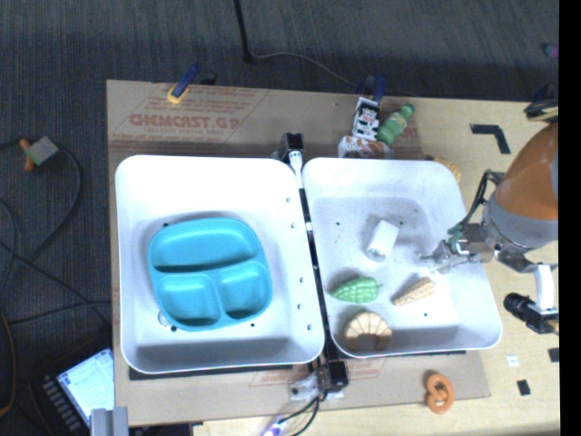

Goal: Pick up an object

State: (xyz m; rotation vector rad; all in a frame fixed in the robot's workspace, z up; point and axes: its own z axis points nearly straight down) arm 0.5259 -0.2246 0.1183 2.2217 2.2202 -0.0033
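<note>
The right bin [454, 193] holds several small objects: a white cylinder [382, 239], a green knobbly piece [354, 290], a tan cone [414, 291] and a brown and cream shell-shaped piece [367, 329]. My gripper [445, 254] hangs low at the right side of this bin, just up and right of the tan cone and to the right of the white cylinder. I see nothing held in it. The grey arm with its orange band [536, 184] comes in from the right.
The left bin [136, 189] holds a blue divided tray [211, 272]. On the bench outside the bins lie an orange ring [439, 391], a green bottle with packaging [381, 125] behind the right bin, and a blue clamp [184, 83].
</note>
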